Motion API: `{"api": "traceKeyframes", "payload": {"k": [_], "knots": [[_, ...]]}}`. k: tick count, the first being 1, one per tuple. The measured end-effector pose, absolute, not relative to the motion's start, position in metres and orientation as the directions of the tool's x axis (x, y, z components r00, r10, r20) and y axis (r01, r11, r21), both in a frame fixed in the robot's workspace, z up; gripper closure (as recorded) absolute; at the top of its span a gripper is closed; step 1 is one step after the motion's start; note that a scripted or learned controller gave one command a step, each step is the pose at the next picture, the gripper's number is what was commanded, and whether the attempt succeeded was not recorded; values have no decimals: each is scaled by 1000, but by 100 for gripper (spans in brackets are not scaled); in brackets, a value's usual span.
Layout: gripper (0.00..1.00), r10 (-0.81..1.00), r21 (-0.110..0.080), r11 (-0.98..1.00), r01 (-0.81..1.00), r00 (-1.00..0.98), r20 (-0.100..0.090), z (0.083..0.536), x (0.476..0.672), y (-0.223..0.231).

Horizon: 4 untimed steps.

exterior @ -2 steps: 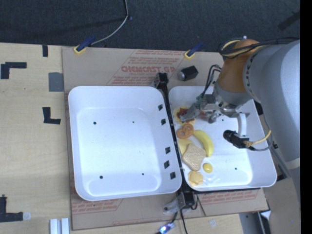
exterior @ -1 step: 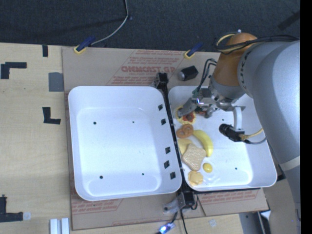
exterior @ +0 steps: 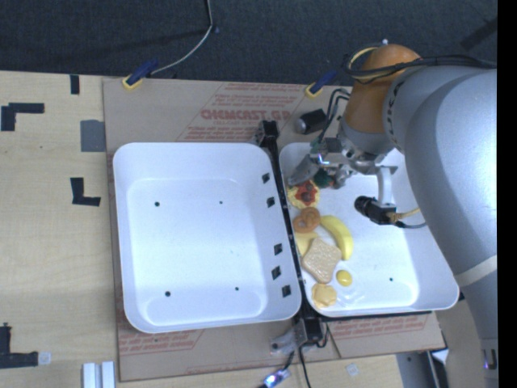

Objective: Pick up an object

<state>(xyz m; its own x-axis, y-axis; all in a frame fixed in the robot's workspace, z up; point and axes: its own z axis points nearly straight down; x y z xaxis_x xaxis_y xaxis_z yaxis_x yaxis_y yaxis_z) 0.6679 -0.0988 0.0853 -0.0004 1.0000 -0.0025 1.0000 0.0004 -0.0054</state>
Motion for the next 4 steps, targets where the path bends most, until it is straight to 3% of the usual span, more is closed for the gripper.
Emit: {"api": "traceKeyframes", "payload": {"k": [2, 3, 4], "knots": [[0, 1000, 0, 0, 1000, 0, -2, 85, 664, -95], [100, 1000, -1, 0, 1000, 0, -1, 97, 665, -95], [100, 1000, -2, -1, 1000, 1, 1, 208, 572, -88]]}}
